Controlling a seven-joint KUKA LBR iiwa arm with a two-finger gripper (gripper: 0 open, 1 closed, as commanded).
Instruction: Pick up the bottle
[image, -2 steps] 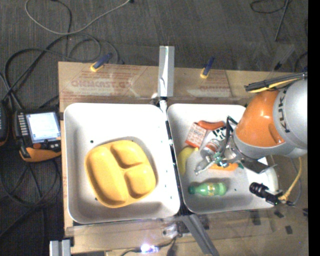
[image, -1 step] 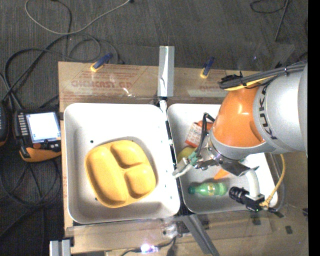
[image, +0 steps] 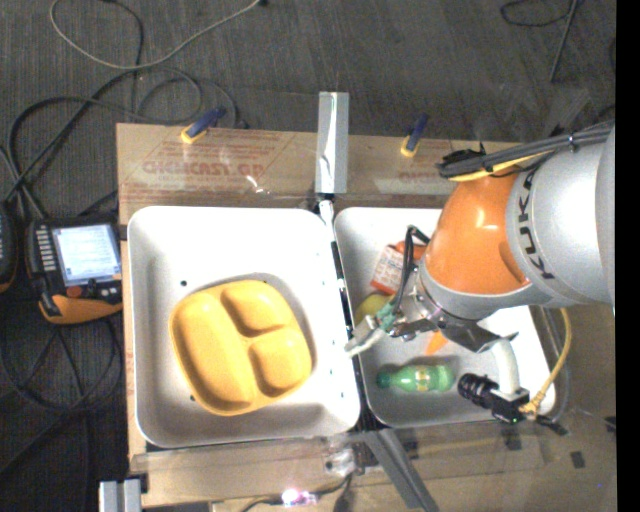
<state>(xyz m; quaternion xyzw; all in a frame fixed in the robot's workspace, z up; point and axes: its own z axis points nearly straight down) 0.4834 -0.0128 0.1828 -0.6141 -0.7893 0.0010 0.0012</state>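
A green bottle (image: 415, 378) lies on its side near the front of the right bin (image: 530, 330), with its cap end pointing left. My gripper (image: 372, 331) hangs over the left edge of that bin, just above and to the left of the bottle. The bottle rests on the bin floor, apart from the gripper. The arm's orange band and grey body cover the middle of the right bin.
A yellow divided tray (image: 243, 345) lies in the left bin (image: 150, 300). In the right bin are a red-and-white packet (image: 388, 265), a yellow object (image: 372, 303) by the gripper and an orange piece (image: 437, 341) partly under the arm. The divider (image: 340, 290) separates the bins.
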